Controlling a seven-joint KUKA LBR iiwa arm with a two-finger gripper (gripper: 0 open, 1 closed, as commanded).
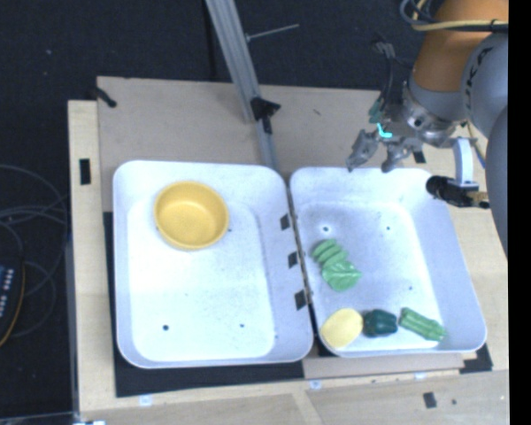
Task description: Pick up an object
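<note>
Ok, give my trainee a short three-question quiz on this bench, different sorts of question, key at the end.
1. True or false: the yellow bowl sits in the same bin as the green items.
2. Multiple choice: where is the gripper? A) down among the items in the right bin B) above that bin's far rim, with nothing between its fingers C) over the left bin
3. Fill in: the yellow lemon lies against the right bin's ____ wall, beside a dark green pepper.

Key: 1 false; 2 B; 3 near
</note>
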